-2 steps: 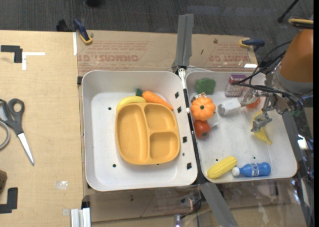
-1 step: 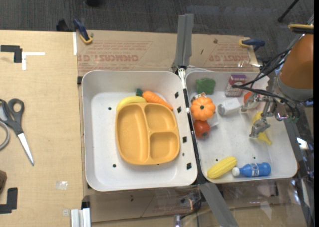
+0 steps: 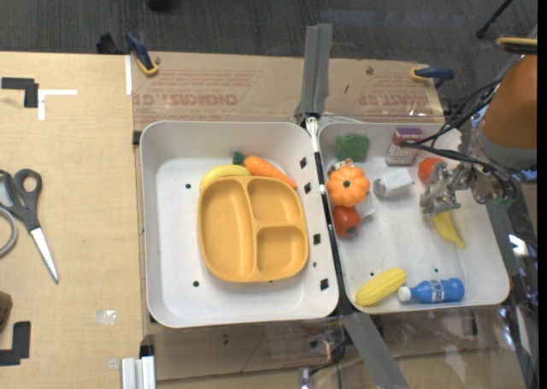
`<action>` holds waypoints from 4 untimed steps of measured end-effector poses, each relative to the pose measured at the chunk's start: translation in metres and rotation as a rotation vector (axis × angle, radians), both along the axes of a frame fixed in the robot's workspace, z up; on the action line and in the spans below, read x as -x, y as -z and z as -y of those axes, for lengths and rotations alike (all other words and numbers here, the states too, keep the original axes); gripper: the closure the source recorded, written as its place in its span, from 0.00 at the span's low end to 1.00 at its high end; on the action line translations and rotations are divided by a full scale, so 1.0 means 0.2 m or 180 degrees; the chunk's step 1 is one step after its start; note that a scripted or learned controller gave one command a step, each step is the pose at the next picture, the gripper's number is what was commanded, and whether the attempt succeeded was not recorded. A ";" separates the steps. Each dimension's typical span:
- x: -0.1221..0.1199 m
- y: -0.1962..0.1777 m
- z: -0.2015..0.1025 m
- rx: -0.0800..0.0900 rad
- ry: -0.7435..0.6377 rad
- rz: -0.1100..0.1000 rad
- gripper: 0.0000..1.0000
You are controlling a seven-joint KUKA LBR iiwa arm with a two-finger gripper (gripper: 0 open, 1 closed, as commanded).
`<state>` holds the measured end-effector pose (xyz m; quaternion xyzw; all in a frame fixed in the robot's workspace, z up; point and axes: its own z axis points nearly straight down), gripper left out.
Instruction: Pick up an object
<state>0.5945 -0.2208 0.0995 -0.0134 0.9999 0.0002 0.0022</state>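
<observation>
Two shallow white bins are seen side by side on the tabletop (image 3: 68,208). In the left bin (image 3: 162,233) a yellow divided tray (image 3: 252,229) is placed, with a toy carrot (image 3: 267,168) and a yellow toy banana (image 3: 220,173) tucked against its far edge. The right bin (image 3: 479,268) carries most of the candidates: a toy pumpkin (image 3: 348,185) and a red toy tomato (image 3: 345,220) near its left wall, a green toy vegetable (image 3: 352,147) and a small purple-topped box (image 3: 402,146) at the far side, a white cup-like piece (image 3: 394,184), a toy corn cob (image 3: 380,286) and a small blue bottle (image 3: 434,291) along the near side, and a small yellow piece (image 3: 449,228) toward the right.

The arm is brought in from the right, and the end effector (image 3: 441,195) is positioned low over the right half of the right bin, just above the small yellow piece and beside a red-orange object (image 3: 428,167). Nothing is seen clamped in it. Whether it is released or clenched cannot be told, since the metal parts are tangled with cables at this angle.

The task is judged to be at the reaching stage: the approach into the bin appears made, but no object is lifted, and every toy is seen resting on a bin floor. A secure grasp and a lift are left to be done. The yellow piece is judged the likeliest target.

A pair of scissors (image 3: 30,216) is left on the tabletop at far left.
</observation>
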 end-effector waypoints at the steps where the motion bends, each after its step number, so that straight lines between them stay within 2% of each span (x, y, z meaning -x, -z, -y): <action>1: 0.00 0.00 0.00 0.0000 0.0000 0.0000 0.00; 2: -0.01 -0.04 0.00 0.0003 -0.0005 0.0011 1.00; 3: -0.01 -0.04 0.00 0.0002 -0.0006 0.0010 0.00; 4: 0.02 0.04 0.00 -0.0003 0.0411 -0.0011 0.00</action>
